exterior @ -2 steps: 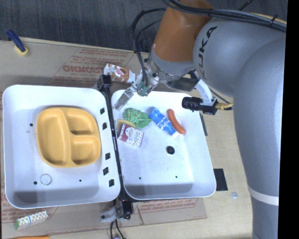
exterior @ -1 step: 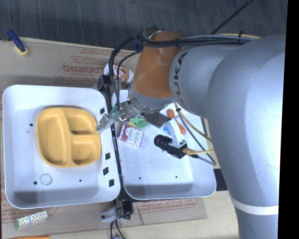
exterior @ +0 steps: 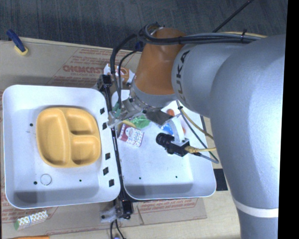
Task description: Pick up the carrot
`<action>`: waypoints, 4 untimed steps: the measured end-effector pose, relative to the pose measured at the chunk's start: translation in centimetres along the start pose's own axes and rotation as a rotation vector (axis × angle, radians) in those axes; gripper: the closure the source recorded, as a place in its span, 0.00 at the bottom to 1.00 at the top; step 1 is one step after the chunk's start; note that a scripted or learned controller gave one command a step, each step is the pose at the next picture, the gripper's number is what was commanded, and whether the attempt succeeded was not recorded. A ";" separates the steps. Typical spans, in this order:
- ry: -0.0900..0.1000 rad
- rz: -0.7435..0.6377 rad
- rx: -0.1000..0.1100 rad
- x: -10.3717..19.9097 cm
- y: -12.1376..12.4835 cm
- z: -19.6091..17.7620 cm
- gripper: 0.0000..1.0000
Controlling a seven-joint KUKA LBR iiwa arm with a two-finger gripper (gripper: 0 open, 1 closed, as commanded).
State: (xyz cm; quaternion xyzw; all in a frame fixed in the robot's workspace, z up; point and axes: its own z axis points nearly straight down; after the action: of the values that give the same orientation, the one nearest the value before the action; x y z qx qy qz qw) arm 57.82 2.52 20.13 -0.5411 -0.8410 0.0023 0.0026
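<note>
Carrot, a small orange piece (exterior: 170,112), lies just right of the two-finger pincer (exterior: 121,115); pincer state cannot be told.

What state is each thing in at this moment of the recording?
Yellow divided tray: upright in the left bin, compartments bare.
Small packet: lying flat in the right bin.
Arm: reaching down over the right bin's far left corner.
Carrot: cannot be made out.
</note>
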 end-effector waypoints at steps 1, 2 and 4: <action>-0.003 -0.059 -0.005 -4.3 -4.5 -5.9 1.00; -0.002 0.073 -0.005 -5.9 -13.1 -12.8 1.00; -0.002 -0.016 -0.005 -17.2 -19.1 -14.9 1.00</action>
State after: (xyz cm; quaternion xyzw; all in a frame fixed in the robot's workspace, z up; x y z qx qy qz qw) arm 47.63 -21.02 35.09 -0.5341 -0.8454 0.0008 0.0004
